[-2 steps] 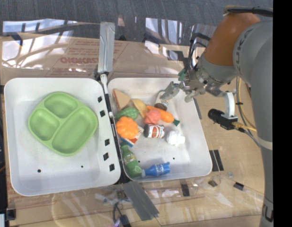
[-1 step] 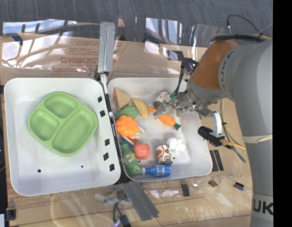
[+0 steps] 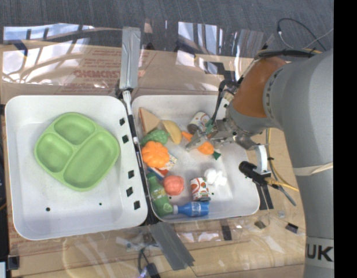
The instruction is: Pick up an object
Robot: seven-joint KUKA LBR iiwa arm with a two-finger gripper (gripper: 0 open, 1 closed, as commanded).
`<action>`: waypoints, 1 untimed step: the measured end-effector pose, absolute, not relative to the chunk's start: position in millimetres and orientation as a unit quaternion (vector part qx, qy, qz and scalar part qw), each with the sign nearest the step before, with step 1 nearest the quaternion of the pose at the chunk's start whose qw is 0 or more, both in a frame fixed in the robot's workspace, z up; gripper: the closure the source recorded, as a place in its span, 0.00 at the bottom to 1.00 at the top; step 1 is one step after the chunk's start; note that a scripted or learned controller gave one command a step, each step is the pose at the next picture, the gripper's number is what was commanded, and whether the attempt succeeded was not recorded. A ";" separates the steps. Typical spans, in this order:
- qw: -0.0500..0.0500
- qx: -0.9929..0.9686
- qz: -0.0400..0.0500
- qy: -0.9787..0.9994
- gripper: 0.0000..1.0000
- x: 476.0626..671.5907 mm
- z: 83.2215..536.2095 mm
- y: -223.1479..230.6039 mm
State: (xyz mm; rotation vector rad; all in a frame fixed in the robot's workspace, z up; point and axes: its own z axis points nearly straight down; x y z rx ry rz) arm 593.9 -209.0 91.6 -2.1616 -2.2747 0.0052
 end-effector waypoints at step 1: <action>0.003 -0.688 0.003 -0.726 1.00 594.0 100.5 -208.5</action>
